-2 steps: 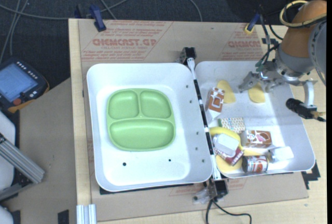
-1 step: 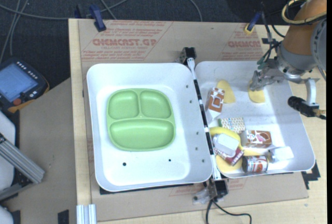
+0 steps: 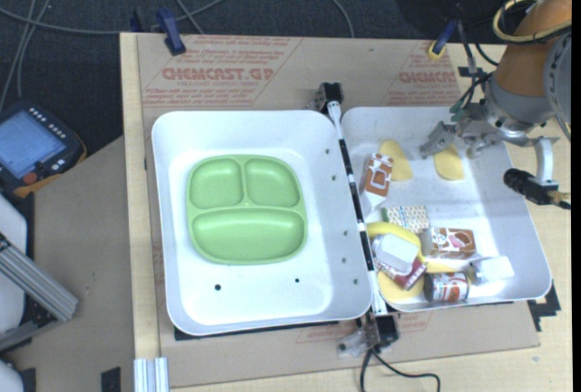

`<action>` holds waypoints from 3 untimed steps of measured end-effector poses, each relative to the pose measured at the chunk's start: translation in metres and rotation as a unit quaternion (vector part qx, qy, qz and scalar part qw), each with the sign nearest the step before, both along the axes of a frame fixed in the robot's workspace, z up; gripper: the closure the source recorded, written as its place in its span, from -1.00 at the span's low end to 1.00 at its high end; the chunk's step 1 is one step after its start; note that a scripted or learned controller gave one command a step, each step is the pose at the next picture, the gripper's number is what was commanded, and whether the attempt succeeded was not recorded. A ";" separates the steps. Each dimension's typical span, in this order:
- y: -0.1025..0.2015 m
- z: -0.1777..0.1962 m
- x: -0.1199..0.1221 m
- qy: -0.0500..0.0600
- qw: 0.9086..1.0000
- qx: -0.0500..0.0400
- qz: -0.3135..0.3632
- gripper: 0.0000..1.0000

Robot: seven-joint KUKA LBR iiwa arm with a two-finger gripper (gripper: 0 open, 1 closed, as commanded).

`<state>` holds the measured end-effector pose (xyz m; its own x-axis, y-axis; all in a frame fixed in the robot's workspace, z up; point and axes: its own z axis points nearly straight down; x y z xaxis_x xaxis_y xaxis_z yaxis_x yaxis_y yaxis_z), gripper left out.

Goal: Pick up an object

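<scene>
My gripper (image 3: pixel 458 140) hangs over the far part of the right bin (image 3: pixel 517 227), fingers spread and nothing between them. Just in front of it lies a small yellow piece (image 3: pixel 449 165), apart from the fingertips. A second yellow piece (image 3: pixel 394 153) sits to its left beside an orange and white packet (image 3: pixel 377 174). Near the bin's front lie a patterned packet (image 3: pixel 407 218), a brown and white packet (image 3: pixel 451 240), a white and red container (image 3: pixel 397 255) and a small can (image 3: pixel 447 288).
The left bin (image 3: pixel 172 154) holds a green divided plate (image 3: pixel 245 207). The grey arm with its orange band (image 3: pixel 536 45) comes in from the upper right. A black part (image 3: pixel 531 186) sticks out over the right bin's right side.
</scene>
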<state>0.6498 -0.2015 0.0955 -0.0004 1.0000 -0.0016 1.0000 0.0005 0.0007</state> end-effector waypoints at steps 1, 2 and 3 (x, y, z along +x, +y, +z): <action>-0.011 -0.011 -0.003 0.001 1.000 0.001 0.000 -1.00; -0.012 0.000 -0.003 -0.001 1.000 0.000 0.000 1.00; -0.012 0.000 -0.003 -0.001 1.000 0.000 0.000 -1.00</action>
